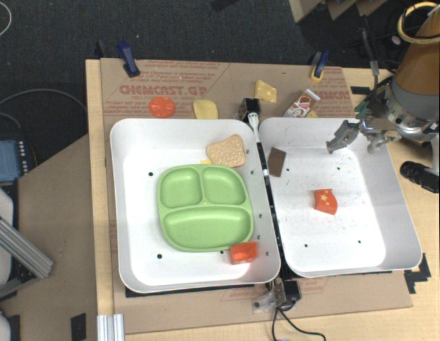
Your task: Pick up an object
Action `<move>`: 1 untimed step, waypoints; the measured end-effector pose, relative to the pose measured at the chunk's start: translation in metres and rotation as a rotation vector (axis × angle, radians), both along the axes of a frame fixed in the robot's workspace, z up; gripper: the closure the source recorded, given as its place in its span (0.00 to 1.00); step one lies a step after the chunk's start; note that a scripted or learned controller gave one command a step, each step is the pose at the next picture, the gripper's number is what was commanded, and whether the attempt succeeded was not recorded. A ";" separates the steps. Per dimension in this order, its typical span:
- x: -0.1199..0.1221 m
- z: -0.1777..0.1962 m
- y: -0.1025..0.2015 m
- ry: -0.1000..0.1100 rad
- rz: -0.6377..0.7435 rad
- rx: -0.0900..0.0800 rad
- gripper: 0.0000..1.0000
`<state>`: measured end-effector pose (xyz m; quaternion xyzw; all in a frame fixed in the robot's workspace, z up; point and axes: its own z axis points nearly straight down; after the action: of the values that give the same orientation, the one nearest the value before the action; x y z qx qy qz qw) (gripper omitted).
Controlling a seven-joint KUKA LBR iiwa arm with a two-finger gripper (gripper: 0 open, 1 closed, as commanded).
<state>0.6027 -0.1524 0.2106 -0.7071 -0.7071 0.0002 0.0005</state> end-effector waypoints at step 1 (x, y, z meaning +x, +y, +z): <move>-0.044 -0.061 0.008 0.009 -0.001 0.003 0.00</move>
<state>0.5585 -0.1439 0.1494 -0.7074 -0.7068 0.0024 0.0048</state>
